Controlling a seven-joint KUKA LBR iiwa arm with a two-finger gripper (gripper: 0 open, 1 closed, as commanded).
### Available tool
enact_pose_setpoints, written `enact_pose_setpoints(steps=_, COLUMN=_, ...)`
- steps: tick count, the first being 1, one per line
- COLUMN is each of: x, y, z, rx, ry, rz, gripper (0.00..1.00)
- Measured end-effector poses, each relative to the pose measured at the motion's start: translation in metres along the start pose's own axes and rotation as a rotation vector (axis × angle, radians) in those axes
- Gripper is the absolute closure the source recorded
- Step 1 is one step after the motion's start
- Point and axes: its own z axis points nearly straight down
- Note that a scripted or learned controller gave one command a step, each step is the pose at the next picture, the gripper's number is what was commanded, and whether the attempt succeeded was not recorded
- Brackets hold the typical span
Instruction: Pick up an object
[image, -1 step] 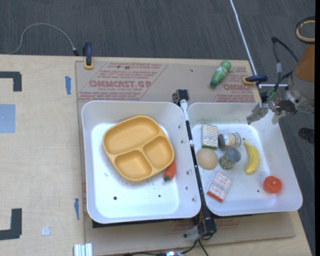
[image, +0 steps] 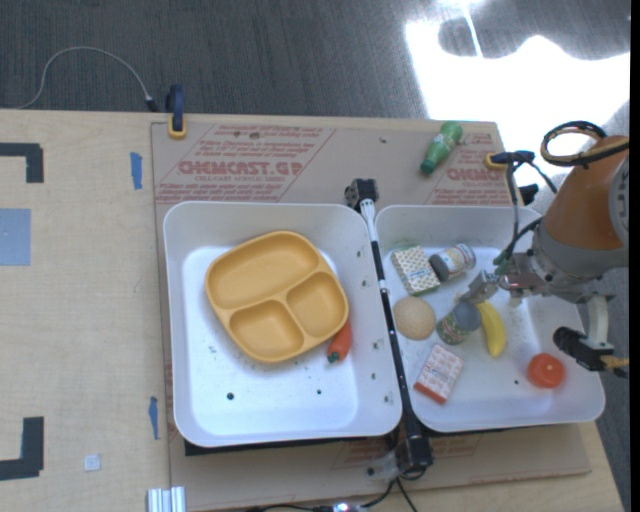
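The right bin (image: 580, 405) holds several small objects. A yellow banana (image: 491, 329) lies near its middle, with a grey can (image: 458, 325) just to its left. A beige ball (image: 413, 319), a patterned cracker box (image: 413, 270) and a small jar (image: 452, 263) sit toward the bin's left side. Near the front lie a red-and-white carton (image: 438, 373) and a red tomato (image: 546, 371). My gripper (image: 482, 290) reaches in from the right, low over the bin just above the can and the banana's upper end. Nothing shows between its tips.
The left bin (image: 190, 400) carries a yellow divided plate (image: 276, 295) and a small orange-red carrot (image: 340, 343) at the plate's lower right. A green bottle (image: 441, 146) lies on the board behind the right bin. The arm's black cables (image: 520, 190) loop over that bin's far right corner.
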Motion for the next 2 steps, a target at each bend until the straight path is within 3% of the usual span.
enact_pose_setpoints(steps=1, x=0.0, y=0.0, z=-0.01, rx=-0.003, ry=-0.001, rz=0.001, gripper=1.0)
enact_pose_setpoints(steps=2, x=0.083, y=-0.054, z=-0.088, rx=0.004, ry=0.003, rz=-0.001, gripper=1.0)
